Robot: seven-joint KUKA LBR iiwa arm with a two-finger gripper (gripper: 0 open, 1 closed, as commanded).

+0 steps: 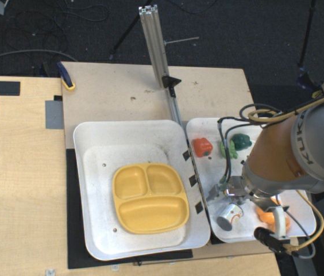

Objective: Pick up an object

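The arm's gripper point(231, 195) hung low in the right bin point(208, 132), just above a small white cylinder point(229, 215) near the front edge; I couldn't tell how it was set. A red object point(201, 147), a green one point(242, 141) and an orange one point(268, 216) lay in that bin, while a yellow divided plate point(150, 198) sat in the left bin point(93, 154).

Left bin point(93, 154): held a yellow tray point(150, 198) with three compartments.
Right bin point(208, 128): held a red toy point(201, 147), green toy point(241, 141), orange toy point(271, 218), white cup point(229, 216).
Arm point(280, 154): hung over the right bin.
Gripper point(234, 197): just above the cup.
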